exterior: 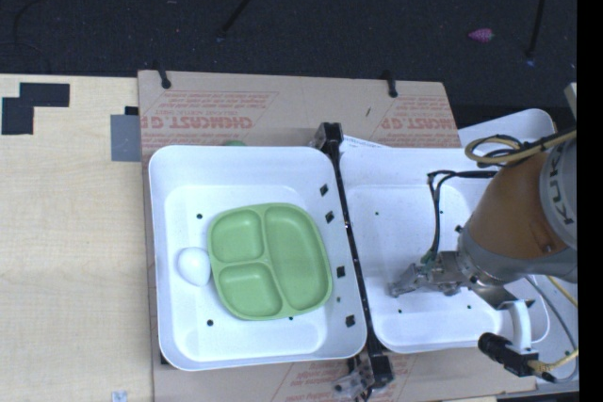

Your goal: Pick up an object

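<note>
Where bins meet, glossy three-compartment green tray (269,260), smooth white egg (194,265)

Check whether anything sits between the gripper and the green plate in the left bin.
The raised divider where the two bins meet lies between them. The gripper is low in the right bin, while the green plate lies in the left bin. The white ball touches the plate's far side, out of the path.
</note>
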